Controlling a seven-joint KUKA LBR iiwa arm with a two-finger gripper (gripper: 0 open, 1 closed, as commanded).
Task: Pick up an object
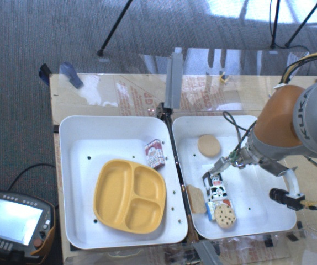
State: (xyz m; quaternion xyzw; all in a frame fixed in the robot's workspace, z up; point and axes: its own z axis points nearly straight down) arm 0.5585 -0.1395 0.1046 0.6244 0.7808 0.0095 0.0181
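In the right bin [258, 214] lie a round tan cookie-like disc [209, 146], a small milk carton with a cow print [216, 195], a chocolate-chip cookie [225, 216] and a tan bread slice [195, 199]. My gripper [212, 177] hangs low at the carton's upper end, its black fingers right above or on the carton top. The left bin holds a yellow divided plate [130, 195] and a small red-and-white can [155, 153].
The grey arm with its orange band [280, 123] reaches in from the right over the right bin's far right part. A grey metal post [174, 81] stands behind the wall between the bins. A teach pendant [15, 222] lies on the floor at lower left.
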